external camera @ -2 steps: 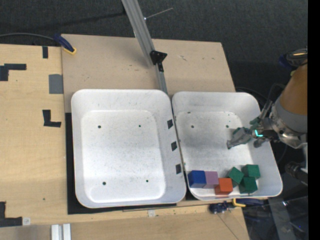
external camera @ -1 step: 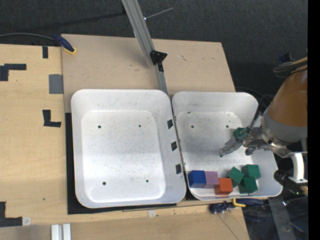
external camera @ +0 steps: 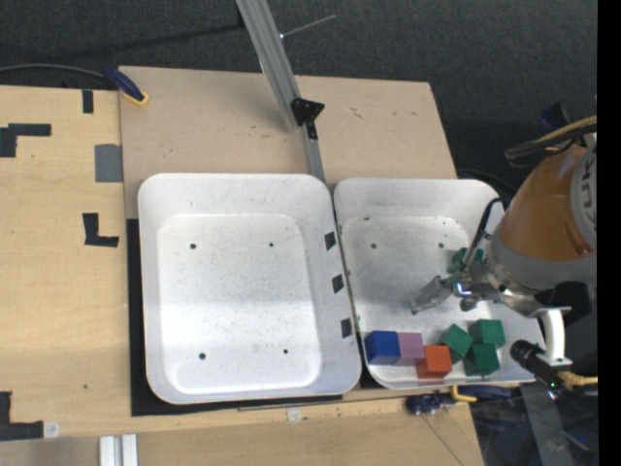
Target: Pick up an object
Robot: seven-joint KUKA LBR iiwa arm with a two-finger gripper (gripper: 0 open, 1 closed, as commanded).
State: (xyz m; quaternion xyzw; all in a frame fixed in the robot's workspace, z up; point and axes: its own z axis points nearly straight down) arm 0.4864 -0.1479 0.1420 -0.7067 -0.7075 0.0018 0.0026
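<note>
A: Where are the blocks seen?
B: Clustered at the right bin's near edge, just below the gripper.
A: Fingers?
B: Spread apart over bare floor; nothing is held between them.

— What does the arm look like?
— A fat orange band, rounded, with grey casing above it and a grey ring below.
— And the gripper?
— Thin grey metal fingers on a small dark wrist block with teal bits.
</note>
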